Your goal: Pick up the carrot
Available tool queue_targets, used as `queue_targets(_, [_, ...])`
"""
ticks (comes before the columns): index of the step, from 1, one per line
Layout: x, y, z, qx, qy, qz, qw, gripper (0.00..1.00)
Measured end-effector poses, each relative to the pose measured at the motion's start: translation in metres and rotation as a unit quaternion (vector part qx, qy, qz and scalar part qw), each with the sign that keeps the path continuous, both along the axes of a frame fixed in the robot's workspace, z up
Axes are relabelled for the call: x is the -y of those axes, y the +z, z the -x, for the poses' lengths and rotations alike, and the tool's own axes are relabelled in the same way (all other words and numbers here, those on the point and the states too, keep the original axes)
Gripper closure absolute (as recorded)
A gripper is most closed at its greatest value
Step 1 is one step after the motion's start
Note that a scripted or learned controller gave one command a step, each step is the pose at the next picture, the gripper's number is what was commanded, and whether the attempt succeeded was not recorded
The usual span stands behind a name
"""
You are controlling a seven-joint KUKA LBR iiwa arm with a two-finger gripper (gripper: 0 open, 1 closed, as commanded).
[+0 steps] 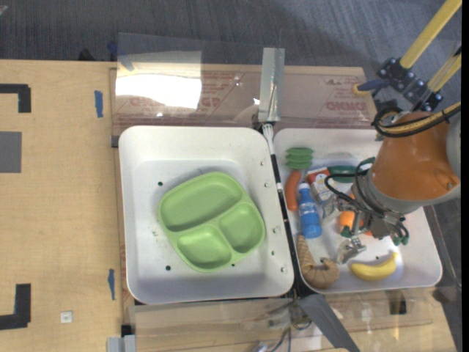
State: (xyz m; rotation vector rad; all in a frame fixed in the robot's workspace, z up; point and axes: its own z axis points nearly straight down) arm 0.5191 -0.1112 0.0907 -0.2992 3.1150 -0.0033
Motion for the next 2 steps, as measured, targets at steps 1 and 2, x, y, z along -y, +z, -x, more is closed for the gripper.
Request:
queue_targets(1, [-0.001, 0.013, -0.005, 0.008, 0.000, 0.0000, 1.0000, 1.00])
queue_targets(2, [-0.016, 0.001, -0.012, 0.001, 0.142, 0.0038, 0.9898, 1.00])
